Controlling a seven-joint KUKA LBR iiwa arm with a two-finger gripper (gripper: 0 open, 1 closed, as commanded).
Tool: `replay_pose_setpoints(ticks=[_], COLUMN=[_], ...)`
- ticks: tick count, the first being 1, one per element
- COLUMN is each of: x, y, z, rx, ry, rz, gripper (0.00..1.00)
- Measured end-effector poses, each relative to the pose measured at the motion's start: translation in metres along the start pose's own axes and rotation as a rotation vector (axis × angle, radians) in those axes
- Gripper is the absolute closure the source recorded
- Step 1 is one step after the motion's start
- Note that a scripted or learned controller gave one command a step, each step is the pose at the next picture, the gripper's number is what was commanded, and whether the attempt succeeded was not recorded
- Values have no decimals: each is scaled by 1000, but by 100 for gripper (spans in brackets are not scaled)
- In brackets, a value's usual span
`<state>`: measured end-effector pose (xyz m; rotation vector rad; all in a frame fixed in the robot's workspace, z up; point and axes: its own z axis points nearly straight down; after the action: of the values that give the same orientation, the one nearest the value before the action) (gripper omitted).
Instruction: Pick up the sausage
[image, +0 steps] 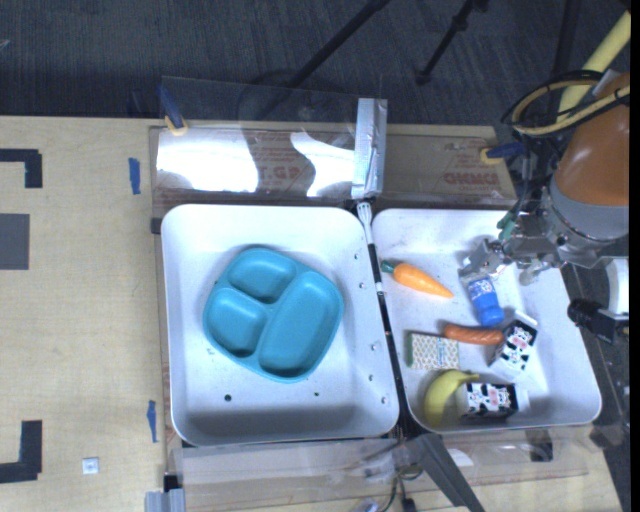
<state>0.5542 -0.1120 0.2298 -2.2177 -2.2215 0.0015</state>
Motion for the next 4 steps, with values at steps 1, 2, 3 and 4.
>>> replay_pose_setpoints(ticks=[1,2,3,4], x=[60,113,181,267], y=[-35,-74,-74,-75], z=[-140,-187,-204,-204], rx=[-3,-3,-4,-4], ry=[-2,-2,-1,0], rz=[206,211,329,660], gripper=[0,0,0,0])
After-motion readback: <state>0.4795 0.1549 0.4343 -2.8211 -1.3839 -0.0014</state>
